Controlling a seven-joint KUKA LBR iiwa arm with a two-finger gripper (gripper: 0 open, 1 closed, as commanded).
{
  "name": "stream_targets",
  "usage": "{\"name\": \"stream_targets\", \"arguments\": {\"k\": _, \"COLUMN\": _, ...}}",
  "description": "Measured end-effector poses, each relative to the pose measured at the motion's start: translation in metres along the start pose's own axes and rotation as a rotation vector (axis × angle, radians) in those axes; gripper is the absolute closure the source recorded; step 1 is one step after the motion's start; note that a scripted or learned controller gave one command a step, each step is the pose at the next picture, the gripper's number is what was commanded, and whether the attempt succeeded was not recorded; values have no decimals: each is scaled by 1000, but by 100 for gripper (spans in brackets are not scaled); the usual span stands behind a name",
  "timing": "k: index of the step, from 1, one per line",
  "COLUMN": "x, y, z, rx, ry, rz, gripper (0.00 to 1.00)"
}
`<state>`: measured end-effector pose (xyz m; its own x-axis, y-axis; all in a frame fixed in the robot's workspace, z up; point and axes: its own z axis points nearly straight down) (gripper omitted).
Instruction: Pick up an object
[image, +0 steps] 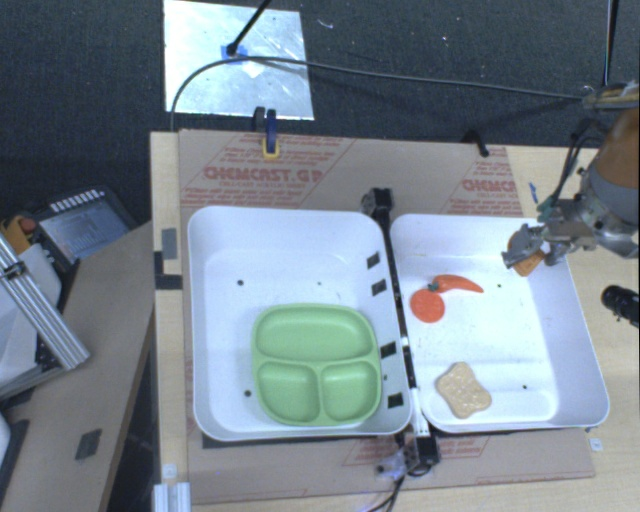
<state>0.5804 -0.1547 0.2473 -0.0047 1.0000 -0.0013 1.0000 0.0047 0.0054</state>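
White bins sit side by side on the worktop (300, 165). Left bin (215, 240) has a green divided plate (315, 362) at its lower edge. Right bin (570, 390) holds an orange carrot (458, 284), a red disc (429, 306) touching its stem end, and a tan cracker (463, 390) near the bottom rim, with lots of bare floor around them. Pincer (527, 256) is over the upper right edge; can't tell if it's wide or closed.

There are two white bins: a left bin (215, 300) and a right bin (560, 350). The left bin has one green plate (316, 362) with three parts. The right bin has three small things: one orange pepper (459, 284), one round red tomato (428, 306), and one tan cookie (463, 389).
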Motion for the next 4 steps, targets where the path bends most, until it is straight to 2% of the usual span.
{"name": "stream_targets", "arguments": {"k": 1, "x": 53, "y": -9, "z": -8, "rx": 4, "ry": 2, "rz": -3, "gripper": 100}}
{"name": "stream_targets", "arguments": {"k": 3, "x": 150, "y": -24, "z": 17, "rx": 5, "ry": 2, "rz": -3, "gripper": 100}}
{"name": "stream_targets", "arguments": {"k": 4, "x": 209, "y": -39, "z": 17, "rx": 6, "ry": 2, "rz": -1, "gripper": 100}}
